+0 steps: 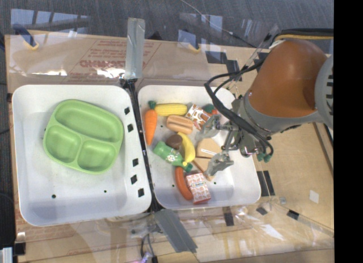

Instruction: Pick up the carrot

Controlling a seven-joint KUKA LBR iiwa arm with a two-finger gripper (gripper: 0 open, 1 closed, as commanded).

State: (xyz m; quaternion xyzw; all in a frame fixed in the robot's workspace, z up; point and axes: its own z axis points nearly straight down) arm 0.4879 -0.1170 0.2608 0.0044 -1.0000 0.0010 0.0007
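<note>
Plainly, little of the task is done. The arm point(286, 83), the bulkiest thing in view, leans in from the right over the right bin point(245, 191), whose floor is crowded with toy food. The left bin point(28, 199) bears a green divided plate point(84, 136) and nothing else. The gripper point(218, 143) hangs over the right half of the right bin, fingers spread apart with nothing between them, above a tan slice point(207, 147). The carrot point(150, 126) lies untouched along the bin's left wall, leafy top toward the far edge, just beside a yellow corn cob point(171, 109) and near a hot dog point(180, 123). Reaching across the pile, descending, closing and lifting all remain, as I judge it.
</note>
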